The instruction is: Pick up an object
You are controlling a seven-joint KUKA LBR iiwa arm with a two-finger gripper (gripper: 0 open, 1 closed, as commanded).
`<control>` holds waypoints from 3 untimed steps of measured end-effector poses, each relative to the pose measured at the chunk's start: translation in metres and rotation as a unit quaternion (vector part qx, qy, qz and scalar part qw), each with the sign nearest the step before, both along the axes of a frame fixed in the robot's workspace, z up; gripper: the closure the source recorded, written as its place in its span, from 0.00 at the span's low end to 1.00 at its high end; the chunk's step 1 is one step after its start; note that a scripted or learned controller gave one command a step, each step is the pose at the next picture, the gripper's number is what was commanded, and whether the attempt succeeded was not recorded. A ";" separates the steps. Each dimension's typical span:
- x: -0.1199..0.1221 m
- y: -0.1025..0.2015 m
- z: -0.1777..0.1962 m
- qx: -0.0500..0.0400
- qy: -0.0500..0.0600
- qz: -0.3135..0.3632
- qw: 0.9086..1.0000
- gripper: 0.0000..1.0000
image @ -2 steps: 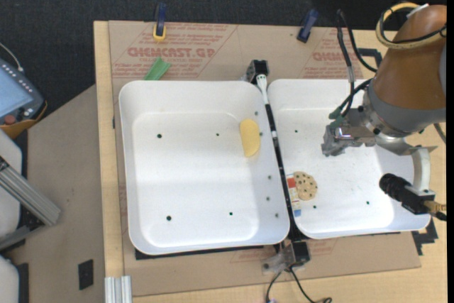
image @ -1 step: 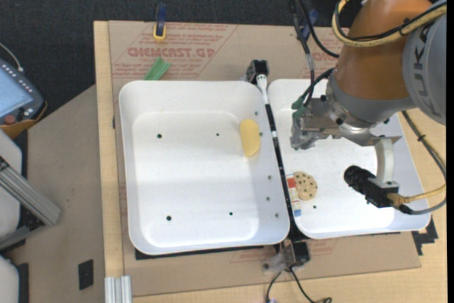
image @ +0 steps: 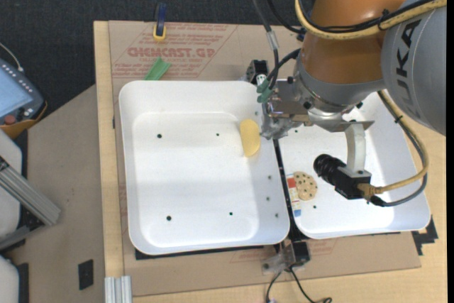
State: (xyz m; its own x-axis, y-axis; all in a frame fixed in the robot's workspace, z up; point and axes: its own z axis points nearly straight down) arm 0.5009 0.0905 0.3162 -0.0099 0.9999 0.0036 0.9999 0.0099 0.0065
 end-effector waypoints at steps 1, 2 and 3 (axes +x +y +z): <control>0.003 0.040 0.044 -0.001 0.000 -0.003 1.000 1.00; 0.003 0.038 0.052 -0.002 0.002 -0.004 1.000 1.00; 0.004 0.038 0.062 -0.002 0.001 -0.004 1.000 1.00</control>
State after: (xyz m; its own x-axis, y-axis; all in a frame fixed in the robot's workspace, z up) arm 0.5047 0.1290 0.3779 -0.0026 1.0000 -0.0012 1.0000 0.0026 0.0049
